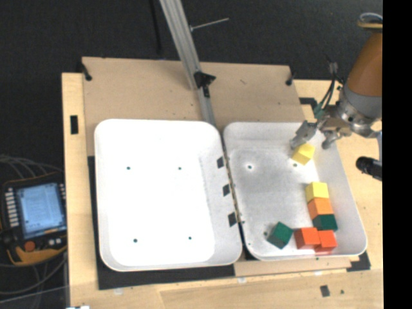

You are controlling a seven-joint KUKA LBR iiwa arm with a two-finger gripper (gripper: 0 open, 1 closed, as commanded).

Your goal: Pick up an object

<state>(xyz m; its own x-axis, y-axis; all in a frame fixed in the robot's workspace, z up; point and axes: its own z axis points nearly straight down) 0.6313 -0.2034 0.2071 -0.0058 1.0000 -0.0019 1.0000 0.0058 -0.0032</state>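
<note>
The gripper (317,136) hangs with fingers spread wide, just above the small yellow block (303,153). It should drop straight down around it, then squeeze.

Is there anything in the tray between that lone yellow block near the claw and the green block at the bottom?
No, the camera view shows bare speckled tray floor between the yellow block and the green block.

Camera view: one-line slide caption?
Arm's hand over the right bin, just above a yellow block; more colored blocks sit near its right wall.
</note>
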